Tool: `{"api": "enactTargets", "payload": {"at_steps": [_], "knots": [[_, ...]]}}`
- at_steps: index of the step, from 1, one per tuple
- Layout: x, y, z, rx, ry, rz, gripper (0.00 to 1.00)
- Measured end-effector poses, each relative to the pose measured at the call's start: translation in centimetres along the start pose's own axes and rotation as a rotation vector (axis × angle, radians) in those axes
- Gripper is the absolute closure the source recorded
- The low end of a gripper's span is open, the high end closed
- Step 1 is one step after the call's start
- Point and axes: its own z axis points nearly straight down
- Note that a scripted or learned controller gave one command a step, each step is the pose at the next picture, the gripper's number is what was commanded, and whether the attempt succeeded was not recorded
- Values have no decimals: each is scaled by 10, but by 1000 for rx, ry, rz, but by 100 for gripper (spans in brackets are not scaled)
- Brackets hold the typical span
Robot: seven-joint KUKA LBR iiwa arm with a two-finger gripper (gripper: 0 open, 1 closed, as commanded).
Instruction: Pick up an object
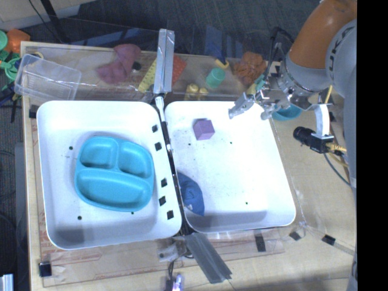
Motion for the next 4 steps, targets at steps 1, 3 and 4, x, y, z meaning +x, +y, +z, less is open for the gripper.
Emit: {"api": "enactTargets", "payload": {"at_steps": [1, 3, 4], "knots": [[4, 32, 115, 0, 0, -70, 0], [65, 43, 171, 1, 1, -181, 0], [82, 25, 169, -3, -5, -277, 0]]}}
